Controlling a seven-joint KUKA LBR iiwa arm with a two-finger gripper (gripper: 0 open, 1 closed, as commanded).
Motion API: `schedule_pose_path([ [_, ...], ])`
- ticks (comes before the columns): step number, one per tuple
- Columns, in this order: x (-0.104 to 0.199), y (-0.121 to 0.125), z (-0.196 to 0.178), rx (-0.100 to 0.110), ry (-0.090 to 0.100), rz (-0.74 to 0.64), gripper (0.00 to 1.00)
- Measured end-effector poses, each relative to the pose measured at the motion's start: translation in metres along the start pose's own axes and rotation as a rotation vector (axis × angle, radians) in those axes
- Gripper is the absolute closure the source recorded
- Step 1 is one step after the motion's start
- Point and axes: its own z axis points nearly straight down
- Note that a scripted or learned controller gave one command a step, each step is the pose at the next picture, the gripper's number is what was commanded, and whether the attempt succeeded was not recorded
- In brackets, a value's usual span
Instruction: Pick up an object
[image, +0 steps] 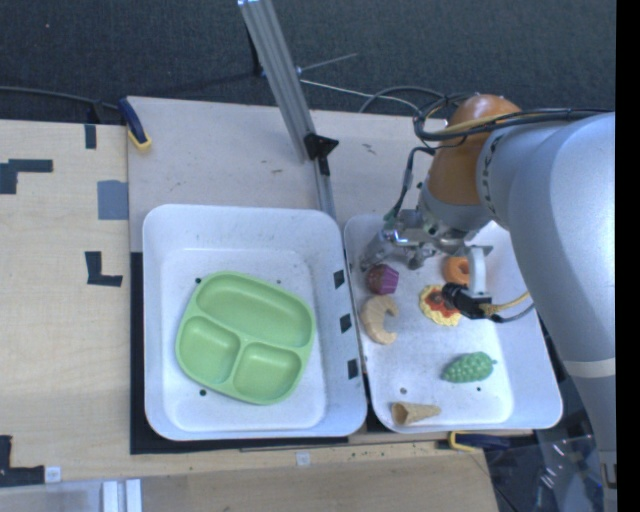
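Risk sits mainly in crowding at the right white bin (530, 400): the gripper (400, 245) hangs at the bin's ten o'clock corner, just above a small dark-purple rounded toy (382, 279); how its claw stands I cannot tell. A beige curved pastry-shaped piece (379, 320) lies just at the toy's six o'clock, near the bin wall, so a descent could nudge either one aside or catch the rim. The green three-compartment plastic tray (245, 337) rests in the left bin (160, 300).
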Motion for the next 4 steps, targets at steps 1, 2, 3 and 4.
schedule_pose_path([
  [1, 0.001, 0.000, -0.011, -0.001, 0.001, -0.002, 1.00],
  [2, 0.001, 0.011, -0.066, -0.007, 0.002, 0.000, 1.00],
  [3, 0.007, 0.017, -0.128, -0.007, 0.002, 0.000, 1.00],
  [4, 0.013, 0.020, -0.173, -0.007, 0.002, 0.000, 1.00],
])
